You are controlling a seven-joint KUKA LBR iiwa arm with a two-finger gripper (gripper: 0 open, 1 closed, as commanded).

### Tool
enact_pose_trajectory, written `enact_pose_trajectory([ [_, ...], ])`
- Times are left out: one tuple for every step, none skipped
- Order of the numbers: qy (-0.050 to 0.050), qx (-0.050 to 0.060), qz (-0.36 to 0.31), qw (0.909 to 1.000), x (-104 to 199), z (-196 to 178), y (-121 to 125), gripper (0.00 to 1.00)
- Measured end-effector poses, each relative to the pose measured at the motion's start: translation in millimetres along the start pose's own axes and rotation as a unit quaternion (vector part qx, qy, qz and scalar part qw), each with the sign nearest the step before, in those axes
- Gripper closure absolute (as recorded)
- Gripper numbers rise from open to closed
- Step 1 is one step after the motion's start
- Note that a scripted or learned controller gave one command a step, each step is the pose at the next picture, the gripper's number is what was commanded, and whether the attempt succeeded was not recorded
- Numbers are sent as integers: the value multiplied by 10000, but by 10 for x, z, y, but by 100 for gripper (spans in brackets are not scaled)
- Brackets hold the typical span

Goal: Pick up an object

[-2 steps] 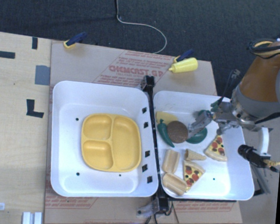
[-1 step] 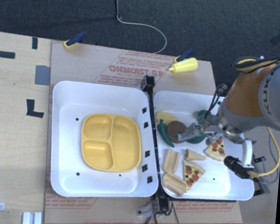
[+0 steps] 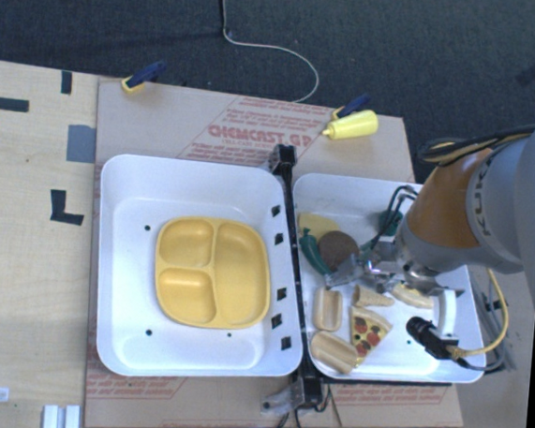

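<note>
In the right-hand shallow white bin (image 3: 394, 194), the two-finger gripper (image 3: 367, 273), whose spread I cannot tell, hovers beside the round brown cookie-like piece (image 3: 337, 249) at its ten o'clock; it should descend squarely over one item, avoiding the pizza slice toy (image 3: 367, 332) at six o'clock.

Both bins (image 3: 114, 241) looked like smooth white plastic with a slight sheen. The yellow tray (image 3: 213, 272) in the left bin was matt plastic. Under the bins lay brown cardboard (image 3: 247, 131), matt and printed in red, on pale wood-grain board (image 3: 12, 231). The far ground was dark, rough cloth (image 3: 99, 4). The arm (image 3: 509, 199) had smooth grey casing and a glossy orange band (image 3: 442, 211).
</note>
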State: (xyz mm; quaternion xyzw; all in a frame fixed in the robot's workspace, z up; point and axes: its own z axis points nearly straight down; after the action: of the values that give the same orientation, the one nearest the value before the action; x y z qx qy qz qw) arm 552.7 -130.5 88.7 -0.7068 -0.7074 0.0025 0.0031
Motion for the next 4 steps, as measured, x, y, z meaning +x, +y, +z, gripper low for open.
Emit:
enact_pose_trajectory([
  [-7,-38,0,10000,2,37,3,0],
  [-13,-44,-2,10000,1,-67,5,100],
  [-7,-59,-8,10000,46,-642,97,100],
  [-11,-60,0,10000,-48,-1211,81,100],
])
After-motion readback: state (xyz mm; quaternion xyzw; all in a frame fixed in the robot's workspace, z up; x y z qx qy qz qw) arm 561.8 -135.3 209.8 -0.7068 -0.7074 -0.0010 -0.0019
